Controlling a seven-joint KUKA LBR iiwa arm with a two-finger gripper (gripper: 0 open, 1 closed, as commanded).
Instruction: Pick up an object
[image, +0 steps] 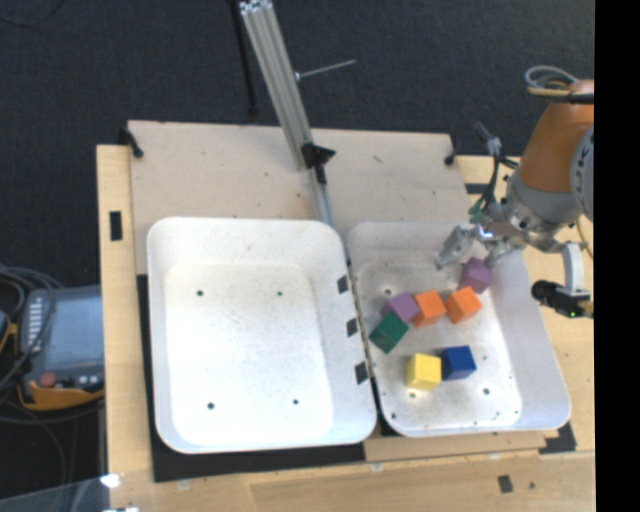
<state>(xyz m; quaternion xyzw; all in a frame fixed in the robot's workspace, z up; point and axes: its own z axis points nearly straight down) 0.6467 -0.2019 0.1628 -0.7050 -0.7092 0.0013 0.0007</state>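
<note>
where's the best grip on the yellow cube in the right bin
Probably straight down from above on the yellow cube, closing on its near and far faces. The blue cube sits against its right side, so that side looks blocked; the near and far faces look free.

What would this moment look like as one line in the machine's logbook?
gripper: over right white bin, beside pale purple block | grasp: unclear | blocks in bin: seven | left white bin: untouched
</note>
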